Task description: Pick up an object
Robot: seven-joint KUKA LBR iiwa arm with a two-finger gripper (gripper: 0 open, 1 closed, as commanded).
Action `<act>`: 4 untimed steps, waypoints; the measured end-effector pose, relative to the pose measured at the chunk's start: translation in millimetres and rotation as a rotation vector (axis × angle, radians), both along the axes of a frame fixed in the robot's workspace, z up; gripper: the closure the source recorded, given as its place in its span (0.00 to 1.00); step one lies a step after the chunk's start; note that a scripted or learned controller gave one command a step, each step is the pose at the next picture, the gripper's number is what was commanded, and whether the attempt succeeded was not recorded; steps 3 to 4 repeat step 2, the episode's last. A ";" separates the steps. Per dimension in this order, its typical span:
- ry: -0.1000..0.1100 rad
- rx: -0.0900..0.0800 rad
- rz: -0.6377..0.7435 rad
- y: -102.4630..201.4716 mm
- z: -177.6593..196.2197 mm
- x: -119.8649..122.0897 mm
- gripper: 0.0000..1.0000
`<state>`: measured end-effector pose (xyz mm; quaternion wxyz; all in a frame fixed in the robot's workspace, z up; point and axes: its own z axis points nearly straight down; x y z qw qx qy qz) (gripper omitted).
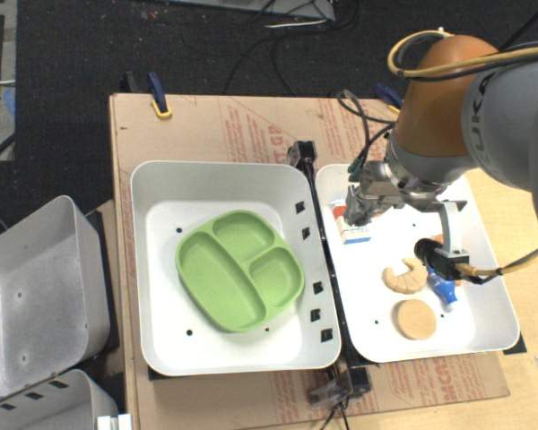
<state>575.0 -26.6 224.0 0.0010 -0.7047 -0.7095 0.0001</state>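
A: Where is the small card (352,229) found?
B: Directly beneath the hand (362,206); its finger state cannot be told.
A: Handling?
B: Judged light, flat, slippery; best pinched at an edge.

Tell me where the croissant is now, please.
The croissant lies in the right bin, just above the round cookie and left of a blue item.

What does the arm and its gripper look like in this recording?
The arm is a bulky grey cylinder ending in a rounded orange band. A yellow cable loops over that band, and black cables run beside it. The gripper is a compact metallic grey and black assembly.
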 end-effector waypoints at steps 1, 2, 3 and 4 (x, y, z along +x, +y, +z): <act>0.001 0.000 0.001 53.8 -7.0 -12.4 1.00; -0.003 0.000 0.002 108.1 4.5 -9.0 1.00; -0.003 0.000 0.002 108.1 4.5 -9.0 1.00; -0.003 0.000 0.002 108.1 4.5 -9.0 1.00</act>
